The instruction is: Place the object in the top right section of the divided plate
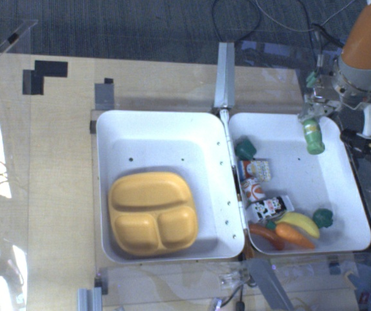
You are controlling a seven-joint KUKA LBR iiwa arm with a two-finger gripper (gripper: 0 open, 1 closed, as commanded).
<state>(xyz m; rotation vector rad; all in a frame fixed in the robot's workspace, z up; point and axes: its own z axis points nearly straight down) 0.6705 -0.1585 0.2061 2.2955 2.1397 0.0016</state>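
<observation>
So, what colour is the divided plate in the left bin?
Yellow, plain with no pattern; the camera view shows the divided plate clearly.

A robotics lab: loose cables (237, 11) trail behind the wooden bench (43, 173) bearing metal-bracketed white bins (166, 131).

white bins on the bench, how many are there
2. The left bin holds the yellow divided plate. The right bin holds the loose toy items, with the gripper above its far edge.
</observation>
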